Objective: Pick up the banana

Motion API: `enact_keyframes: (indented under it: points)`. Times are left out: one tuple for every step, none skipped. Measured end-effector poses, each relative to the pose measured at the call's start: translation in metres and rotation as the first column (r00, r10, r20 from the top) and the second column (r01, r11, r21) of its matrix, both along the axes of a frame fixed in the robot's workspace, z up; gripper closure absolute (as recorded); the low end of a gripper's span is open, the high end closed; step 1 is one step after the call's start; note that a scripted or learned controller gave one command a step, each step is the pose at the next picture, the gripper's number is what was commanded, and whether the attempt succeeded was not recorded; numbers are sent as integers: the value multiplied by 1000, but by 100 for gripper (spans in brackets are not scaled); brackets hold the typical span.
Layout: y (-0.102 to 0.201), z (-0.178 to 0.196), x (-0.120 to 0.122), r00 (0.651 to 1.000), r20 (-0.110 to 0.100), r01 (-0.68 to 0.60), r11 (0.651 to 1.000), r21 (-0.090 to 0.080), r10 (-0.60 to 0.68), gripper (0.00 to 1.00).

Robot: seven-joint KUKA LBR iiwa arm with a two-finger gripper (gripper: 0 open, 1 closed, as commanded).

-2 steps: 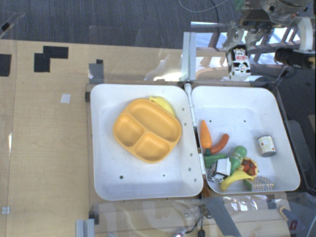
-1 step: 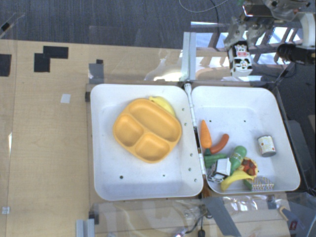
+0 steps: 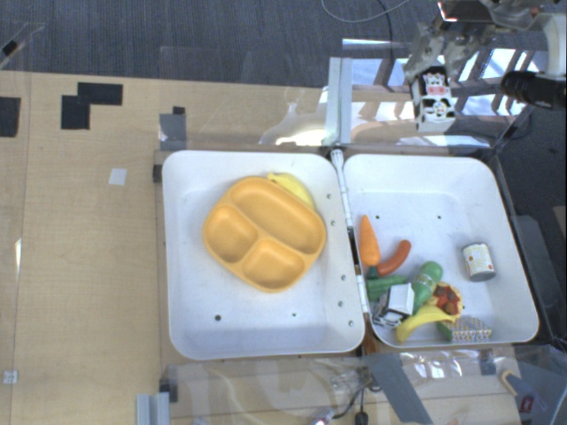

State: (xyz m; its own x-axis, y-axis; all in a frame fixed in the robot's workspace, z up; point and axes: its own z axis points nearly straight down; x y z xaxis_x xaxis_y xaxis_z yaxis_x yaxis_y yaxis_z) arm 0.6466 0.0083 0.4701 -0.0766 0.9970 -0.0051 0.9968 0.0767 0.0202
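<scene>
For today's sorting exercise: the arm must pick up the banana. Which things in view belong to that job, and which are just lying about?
Belongs to the job:
banana
gripper

Just lying about:
yellow divided plate
carrot
small white can

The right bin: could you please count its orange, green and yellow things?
Orange: 2, carrot and orange stick
Green: 2, dark green piece and light green piece
Yellow: 1, banana
Total: 5

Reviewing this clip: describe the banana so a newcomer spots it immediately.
Look in the right-hand bin, at the toy pile in its near corner. The banana lies at the pile's front edge: a curved, plain yellow piece, unlike the orange carrot and green vegetables behind it.
</scene>
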Motion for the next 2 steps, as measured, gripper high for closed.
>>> enact_keyframes:
  points:
    - [2,12,1,1000,7,-8,1000,-1,8,100]
    - [4,24,2,1000,13,-15,1000,-3,16,100]
